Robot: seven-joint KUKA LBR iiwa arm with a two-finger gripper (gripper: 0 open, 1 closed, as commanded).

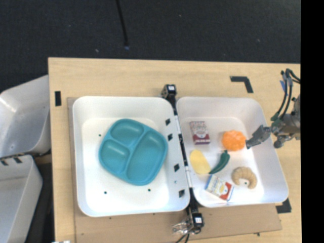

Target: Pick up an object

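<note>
A wooden desk carried two shallow white bins side by side, seen from above at a slant.

The left bin held one thing: a teal divided plate with three compartments, lying flat near the bin's middle.

The right bin held six small things. A small red and white carton lay toward 11 o'clock of the bin. An orange ball sat at about 2 o'clock, near the right wall. A yellow lemon-like piece lay at 8 o'clock. Just beside it, at the bin's middle, a green pepper stretched on a slant, its upper end just below the orange ball. A tan croissant-like piece lay at 4 o'clock. A flat white packet with red and blue print lay at 6 o'clock, near the pepper's lower tip.

The jaws reached in at 3 o'clock over the right bin's right wall, one dark finger pointing toward the orange ball and almost touching it. Whether they stood apart or together could not be told, and nothing showed between them.
</note>
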